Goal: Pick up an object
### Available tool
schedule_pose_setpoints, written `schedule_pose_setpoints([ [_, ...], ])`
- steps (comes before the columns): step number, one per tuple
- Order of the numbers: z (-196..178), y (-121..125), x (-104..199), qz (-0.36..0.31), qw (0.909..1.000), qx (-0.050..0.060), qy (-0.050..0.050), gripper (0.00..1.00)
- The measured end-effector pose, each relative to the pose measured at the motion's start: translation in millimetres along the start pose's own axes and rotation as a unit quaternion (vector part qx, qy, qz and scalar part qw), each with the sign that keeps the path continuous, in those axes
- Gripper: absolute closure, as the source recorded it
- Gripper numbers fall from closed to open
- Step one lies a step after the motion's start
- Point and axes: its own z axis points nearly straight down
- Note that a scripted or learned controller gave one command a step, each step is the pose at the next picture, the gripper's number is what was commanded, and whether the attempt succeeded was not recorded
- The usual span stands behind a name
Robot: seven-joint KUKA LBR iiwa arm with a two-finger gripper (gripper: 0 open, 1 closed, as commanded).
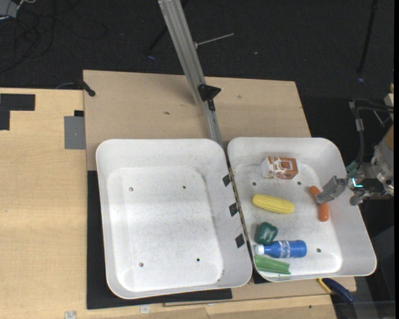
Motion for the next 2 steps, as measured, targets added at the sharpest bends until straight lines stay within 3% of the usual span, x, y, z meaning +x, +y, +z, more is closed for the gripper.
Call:
schedule_pose_setpoints([
  [1, -2.0, 0.7, -0.4, 0.001, 1.0000, -0.002, -0.001, 0.00],
  [2, 46.7, -2.6, -8.4, 0.000, 1.0000, 0.000, 0.000, 0.00],
])
